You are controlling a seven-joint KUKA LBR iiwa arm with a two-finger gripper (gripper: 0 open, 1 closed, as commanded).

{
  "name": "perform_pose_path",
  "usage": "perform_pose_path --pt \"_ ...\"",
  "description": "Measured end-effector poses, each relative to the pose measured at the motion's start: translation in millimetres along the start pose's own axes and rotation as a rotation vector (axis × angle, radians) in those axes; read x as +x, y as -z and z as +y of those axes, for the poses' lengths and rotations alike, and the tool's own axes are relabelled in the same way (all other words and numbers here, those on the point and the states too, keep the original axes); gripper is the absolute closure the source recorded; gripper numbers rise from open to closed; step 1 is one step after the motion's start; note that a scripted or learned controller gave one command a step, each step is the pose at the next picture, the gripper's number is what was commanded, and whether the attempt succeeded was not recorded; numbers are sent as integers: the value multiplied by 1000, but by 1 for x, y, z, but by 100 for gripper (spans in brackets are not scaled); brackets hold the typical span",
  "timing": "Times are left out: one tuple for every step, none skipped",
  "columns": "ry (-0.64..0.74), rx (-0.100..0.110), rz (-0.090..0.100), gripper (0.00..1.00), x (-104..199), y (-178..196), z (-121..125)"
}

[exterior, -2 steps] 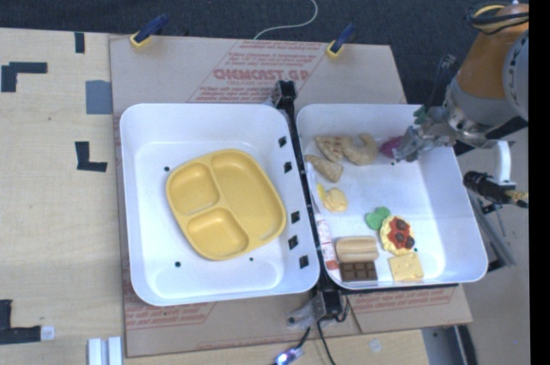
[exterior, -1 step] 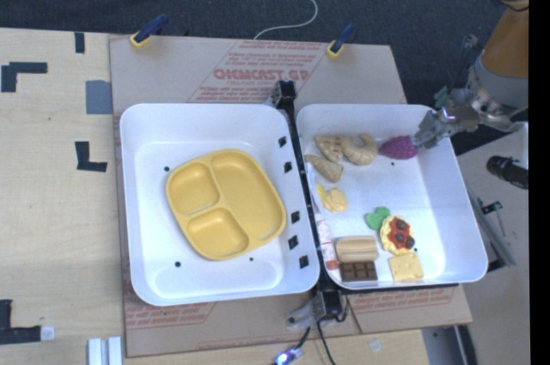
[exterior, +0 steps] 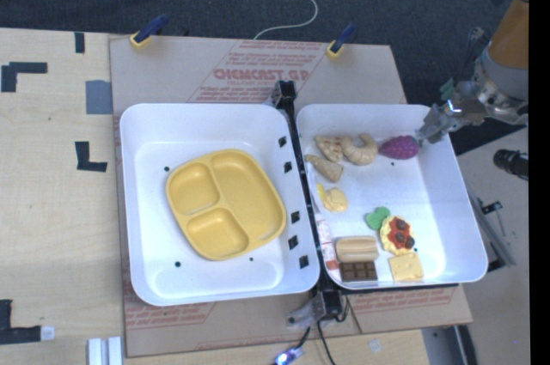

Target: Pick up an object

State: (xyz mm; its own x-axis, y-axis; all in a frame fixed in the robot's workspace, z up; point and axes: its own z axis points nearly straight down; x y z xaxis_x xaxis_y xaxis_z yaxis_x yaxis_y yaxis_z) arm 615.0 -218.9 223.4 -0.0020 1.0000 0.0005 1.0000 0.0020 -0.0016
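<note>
Camera view looks down on two white bins side by side on the worktop. The end effector sits at the upper right rim of the right bin, the arm coming in from the right; whether it is wide or narrow cannot be told from here, and nothing is seen held in it.

Just left of the end effector, nearly touching it, lies a purple piece, an oval whose long axis runs roughly left to right, one end pointing toward the end effector. Further left lie tan pieces in a loose row. Below and left of the end effector sit a yellow piece, a green piece, a red-topped piece, a bun, a brown block and a yellow square (all toy food, by the look). Well to the left, the left bin holds a yellow tray with three compartments.
</note>
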Motion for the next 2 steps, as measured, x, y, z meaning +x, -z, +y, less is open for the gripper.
perform_pose_path --pt "4 3 2 100 52 7 -8" --pt "5 3 2 100 109 13 -13"
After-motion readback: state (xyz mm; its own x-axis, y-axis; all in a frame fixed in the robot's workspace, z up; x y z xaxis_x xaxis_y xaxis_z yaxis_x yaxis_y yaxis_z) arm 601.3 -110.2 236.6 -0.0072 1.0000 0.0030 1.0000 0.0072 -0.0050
